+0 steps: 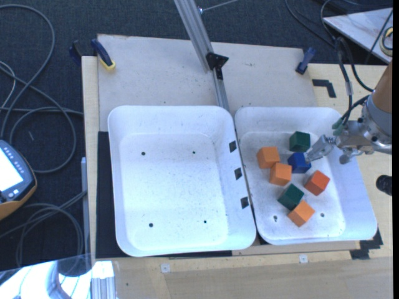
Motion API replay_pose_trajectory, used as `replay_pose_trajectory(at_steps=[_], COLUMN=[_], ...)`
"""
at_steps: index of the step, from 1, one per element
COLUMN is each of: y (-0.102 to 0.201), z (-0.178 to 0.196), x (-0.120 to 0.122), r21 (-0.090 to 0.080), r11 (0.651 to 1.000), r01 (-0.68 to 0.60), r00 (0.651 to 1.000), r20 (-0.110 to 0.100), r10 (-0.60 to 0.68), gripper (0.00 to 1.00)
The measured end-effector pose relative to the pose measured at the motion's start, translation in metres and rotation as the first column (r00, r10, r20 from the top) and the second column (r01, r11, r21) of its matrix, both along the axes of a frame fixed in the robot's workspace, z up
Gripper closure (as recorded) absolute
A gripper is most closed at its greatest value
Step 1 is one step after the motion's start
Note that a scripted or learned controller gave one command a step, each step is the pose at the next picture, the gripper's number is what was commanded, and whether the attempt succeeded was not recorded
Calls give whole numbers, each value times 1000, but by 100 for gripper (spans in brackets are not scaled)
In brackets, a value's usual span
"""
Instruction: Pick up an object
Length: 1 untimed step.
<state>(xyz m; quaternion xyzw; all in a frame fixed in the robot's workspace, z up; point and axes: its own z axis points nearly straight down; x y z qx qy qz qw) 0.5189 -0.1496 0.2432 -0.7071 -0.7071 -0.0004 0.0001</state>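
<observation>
- The pincer reaches in from the right over the right bin, its metal fingers pointing left and down toward the cluster of blocks.
- Whether the pincer is parted or closed cannot be told from this slanted view; nothing is clearly seen held in it.
- The blue block lies just beside the pincer's tip, on its lower left, touching or nearly touching it.
- The dark green block sits just up and left of the pincer, near the blue one.
- Two orange blocks lie farther left of the pincer: one beyond the blue block, another below it.
- A red-orange block lies just below the pincer.
- A second green block and an orange block lie well below the pincer, touching each other.
- The left bin stands far to the pincer's left on the table.
</observation>
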Motion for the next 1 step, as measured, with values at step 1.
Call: replay_pose_trajectory(at_steps=[1], y=[-60], z=[51], x=[68], r21=[-7], r11=[1000], r01=[1], r00=[1000], r20=[10], r10=[-1], gripper=[0])
